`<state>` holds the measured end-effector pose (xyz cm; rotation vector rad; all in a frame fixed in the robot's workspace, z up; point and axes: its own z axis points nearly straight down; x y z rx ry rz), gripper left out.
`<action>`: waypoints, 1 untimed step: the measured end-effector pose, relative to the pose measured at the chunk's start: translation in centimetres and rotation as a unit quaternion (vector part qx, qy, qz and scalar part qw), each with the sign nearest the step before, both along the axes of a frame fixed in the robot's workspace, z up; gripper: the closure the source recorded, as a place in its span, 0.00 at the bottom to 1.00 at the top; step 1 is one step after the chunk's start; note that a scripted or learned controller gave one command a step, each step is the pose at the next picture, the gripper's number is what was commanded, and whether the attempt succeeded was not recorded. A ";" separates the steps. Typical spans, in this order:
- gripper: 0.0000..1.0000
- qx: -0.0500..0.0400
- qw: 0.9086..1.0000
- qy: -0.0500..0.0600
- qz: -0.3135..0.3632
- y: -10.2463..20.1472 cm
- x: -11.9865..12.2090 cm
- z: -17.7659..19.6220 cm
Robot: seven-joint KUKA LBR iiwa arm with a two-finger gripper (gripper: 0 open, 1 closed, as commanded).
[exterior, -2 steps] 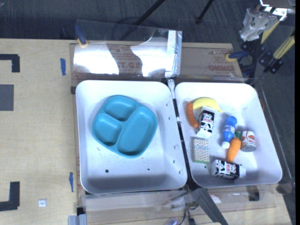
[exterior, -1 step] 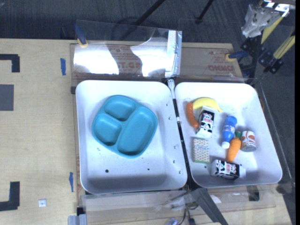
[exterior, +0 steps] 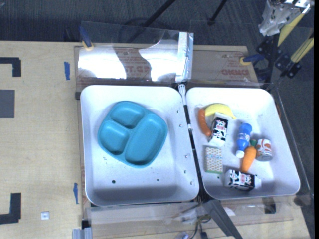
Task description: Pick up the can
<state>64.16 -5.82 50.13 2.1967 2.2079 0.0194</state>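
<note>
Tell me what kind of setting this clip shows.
Likely a robot lab bench for pick tests: two white bins, one holding a blue divided plate, the other toy food and a can, tripod legs behind.

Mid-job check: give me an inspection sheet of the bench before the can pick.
Surface: wooden bench bearing left bin and right bin.
Job's things: can lying by the right bin's right side, beside a carrot.
Clutter: blue divided plate in left bin; two cow-print cartons, banana, blue bottle, patterned packet in right bin.
Grippers: gripper top right, off the bins; state unclear.
Cables: nothing seen.
Surroundings: dark carpet.
</note>
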 end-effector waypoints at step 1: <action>1.00 0.004 0.999 0.014 0.039 1.3 0.2 -9.9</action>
